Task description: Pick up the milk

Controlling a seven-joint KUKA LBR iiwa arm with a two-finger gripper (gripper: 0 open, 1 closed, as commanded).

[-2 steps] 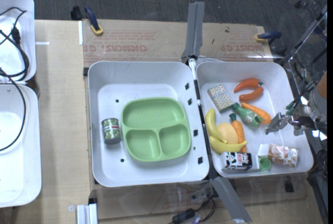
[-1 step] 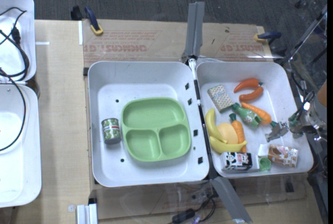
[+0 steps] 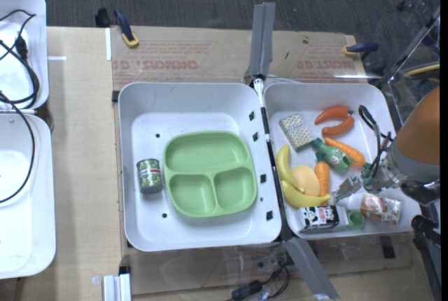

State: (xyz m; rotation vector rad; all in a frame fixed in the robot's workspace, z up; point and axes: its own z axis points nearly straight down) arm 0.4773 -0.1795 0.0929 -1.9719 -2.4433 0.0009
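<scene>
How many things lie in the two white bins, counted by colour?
Green: 3, the divided tray, the can, the small bottle
Orange: 4, two chillies, two carrots
Yellow: 2, banana, round piece
Other: 3, milk, patterned packet, pale bottle
Total: 12

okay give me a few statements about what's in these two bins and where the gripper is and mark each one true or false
1. The green divided plate lies in the left bin. True.
2. The small can sits on the plate. False: it stands beside the plate, on the bin floor.
3. The milk lies in the right bin, near its front edge. True.
4. The gripper hangs over the left bin. False: it is over the right bin, above the milk.
</scene>
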